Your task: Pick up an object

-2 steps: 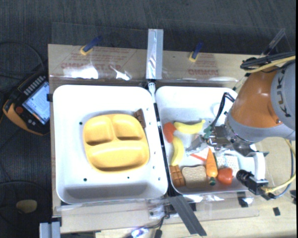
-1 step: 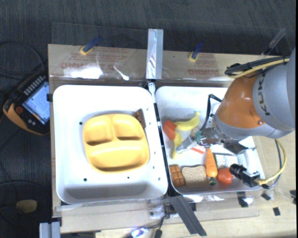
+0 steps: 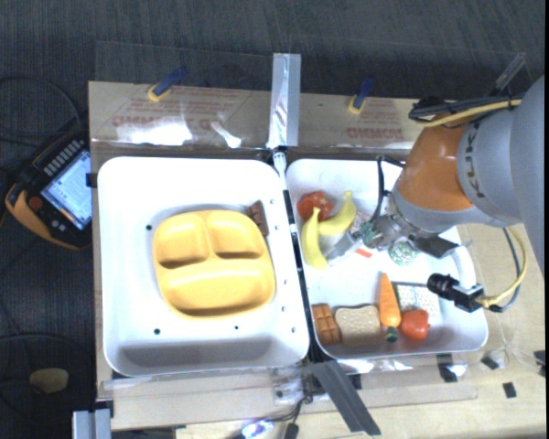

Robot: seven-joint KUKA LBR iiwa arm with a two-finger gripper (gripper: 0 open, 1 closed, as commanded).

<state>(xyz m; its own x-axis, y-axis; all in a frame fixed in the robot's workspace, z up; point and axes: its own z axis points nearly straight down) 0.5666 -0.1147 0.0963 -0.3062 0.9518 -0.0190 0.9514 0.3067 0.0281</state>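
Note:
In the right bin [image 3: 457,337] a yellow banana [image 3: 322,231] lies at the upper left, with a red tomato-like fruit [image 3: 313,205] just behind it. My gripper [image 3: 355,239] hangs low over the bin, right beside the banana's lower right side. An orange carrot [image 3: 388,300] stands on end near the middle. A slice of bread [image 3: 357,322] and a brown waffle-like block [image 3: 324,323] rest along the front wall. A small red fruit [image 3: 415,324] sits right of the carrot.
The left bin [image 3: 119,245] carries a yellow divided plate [image 3: 214,260] with a small brown piece [image 3: 257,215] at its far right corner. The arm's orange-banded wrist [image 3: 435,176] covers the right bin's back right part. A handheld controller [image 3: 59,190] lies left of the bench.

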